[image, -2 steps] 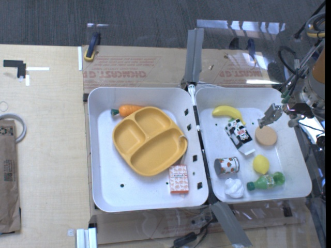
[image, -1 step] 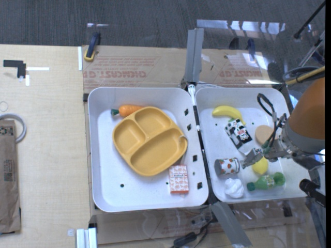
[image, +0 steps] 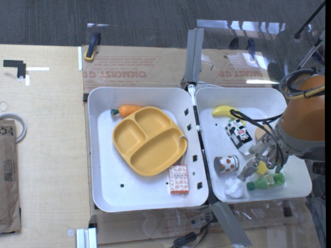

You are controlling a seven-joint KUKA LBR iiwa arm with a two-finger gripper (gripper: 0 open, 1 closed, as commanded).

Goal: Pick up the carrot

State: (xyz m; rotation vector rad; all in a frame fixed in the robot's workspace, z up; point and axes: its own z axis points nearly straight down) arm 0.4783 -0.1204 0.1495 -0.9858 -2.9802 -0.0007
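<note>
Ok, status: the carrot (image: 129, 109) is not picked yet, and the gripper (image: 257, 167) is in the wrong bin. It hangs low over the right bin (image: 207, 138), lower right of frame, in the clutter: green bottle (image: 266, 181) just below it, white crumpled thing (image: 234, 188) to its lower left, small printed cup (image: 226, 164) on its side to the left. Something small and yellow sits right by the fingertips, can't tell what. Jaws: can't tell how they stand, too much cable and clutter around the tips, and I see nothing clearly held between them.

Carrot lies in the left bin (image: 98, 154), upper left corner area, orange body w/ green top pointing left. It lies roughly horizontal, touching or just beside the upper edge of the yellow divided plate (image: 150, 148); can't tell which. Small and tapered, so prob. easy to pinch across the body, but the plate rim crowds the lower side.

Step in hand, my read: approach hasn't started on the target. Next move needs: lift clear of the right-bin stuff, cross the divider to upper left, come down over the carrot w/ fingers across its short axis, staying off the plate rim and the bin wall.

Also in the right bin: banana (image: 223, 111), cow-print carton (image: 238, 133). Left bin: small red-and-white box (image: 178, 180) below the plate.
</note>
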